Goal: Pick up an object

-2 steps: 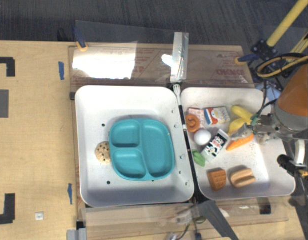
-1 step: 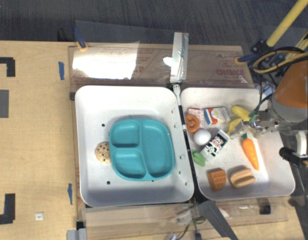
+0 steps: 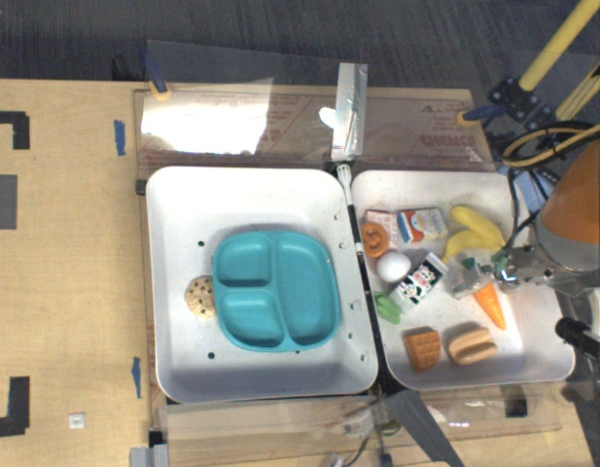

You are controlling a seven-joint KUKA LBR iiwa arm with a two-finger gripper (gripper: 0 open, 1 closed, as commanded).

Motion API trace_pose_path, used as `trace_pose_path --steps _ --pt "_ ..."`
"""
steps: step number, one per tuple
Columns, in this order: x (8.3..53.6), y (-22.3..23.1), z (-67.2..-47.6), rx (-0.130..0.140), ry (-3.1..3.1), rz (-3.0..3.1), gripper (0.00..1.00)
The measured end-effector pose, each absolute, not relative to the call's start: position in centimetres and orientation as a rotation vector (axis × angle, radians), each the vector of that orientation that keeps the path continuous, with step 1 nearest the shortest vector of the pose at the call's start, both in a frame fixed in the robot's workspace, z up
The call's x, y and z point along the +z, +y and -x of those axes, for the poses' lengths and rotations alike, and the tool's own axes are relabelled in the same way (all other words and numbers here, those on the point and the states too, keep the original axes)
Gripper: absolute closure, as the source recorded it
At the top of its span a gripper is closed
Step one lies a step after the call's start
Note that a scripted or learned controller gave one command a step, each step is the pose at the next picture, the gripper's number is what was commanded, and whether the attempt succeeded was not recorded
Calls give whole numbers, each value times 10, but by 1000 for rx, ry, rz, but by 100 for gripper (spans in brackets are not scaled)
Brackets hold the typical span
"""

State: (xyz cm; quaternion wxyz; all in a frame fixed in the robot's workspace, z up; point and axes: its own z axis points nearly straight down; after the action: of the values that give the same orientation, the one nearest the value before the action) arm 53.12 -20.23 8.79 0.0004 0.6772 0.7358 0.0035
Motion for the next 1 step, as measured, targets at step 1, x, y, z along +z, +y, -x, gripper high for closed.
trace_pose_path --steps 1 --pt "99 -205 -532 8 2301 -2123 100"
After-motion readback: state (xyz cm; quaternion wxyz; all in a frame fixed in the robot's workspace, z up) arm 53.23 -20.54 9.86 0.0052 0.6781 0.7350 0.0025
